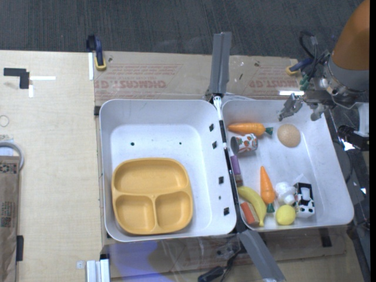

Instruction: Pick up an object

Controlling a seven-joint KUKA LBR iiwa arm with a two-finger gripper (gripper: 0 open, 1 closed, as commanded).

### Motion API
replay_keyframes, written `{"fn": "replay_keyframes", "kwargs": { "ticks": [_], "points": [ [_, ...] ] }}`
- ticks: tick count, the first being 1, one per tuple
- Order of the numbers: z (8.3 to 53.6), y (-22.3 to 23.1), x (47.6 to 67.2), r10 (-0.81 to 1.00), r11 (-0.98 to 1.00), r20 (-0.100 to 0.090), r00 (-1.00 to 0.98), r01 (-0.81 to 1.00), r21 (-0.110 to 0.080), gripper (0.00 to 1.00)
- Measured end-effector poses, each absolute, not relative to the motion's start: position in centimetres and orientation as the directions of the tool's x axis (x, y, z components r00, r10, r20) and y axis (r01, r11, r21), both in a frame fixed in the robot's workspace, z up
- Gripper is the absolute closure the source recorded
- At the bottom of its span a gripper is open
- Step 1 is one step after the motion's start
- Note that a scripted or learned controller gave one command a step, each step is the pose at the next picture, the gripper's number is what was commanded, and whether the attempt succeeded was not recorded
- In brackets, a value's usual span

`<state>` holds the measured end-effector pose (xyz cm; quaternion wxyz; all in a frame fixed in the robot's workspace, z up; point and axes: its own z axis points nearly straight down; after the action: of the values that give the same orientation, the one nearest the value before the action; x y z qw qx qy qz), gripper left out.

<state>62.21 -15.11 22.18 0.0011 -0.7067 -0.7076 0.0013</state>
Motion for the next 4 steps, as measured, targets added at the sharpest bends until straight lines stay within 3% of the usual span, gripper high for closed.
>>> {"fn": "replay_keyframes", "kwargs": {
  "ticks": [1,2,3,4],
  "points": [
    [21.1,-14.7,65.9,1.0,0.025,-0.001,-0.025,1.0,-0.001,0.0],
    [17.4,-11.6,55.7,0.979,0.203,0.001,-0.203,0.979,-0.003,0.0],
    [9.1,-10.0,53.1,0.993,0.119,0.001,-0.119,0.993,-0.002,0.0],
    [9.9,-10.1,53.1,0.993,0.115,0.001,-0.115,0.993,-0.003,1.0]
  ]
}}
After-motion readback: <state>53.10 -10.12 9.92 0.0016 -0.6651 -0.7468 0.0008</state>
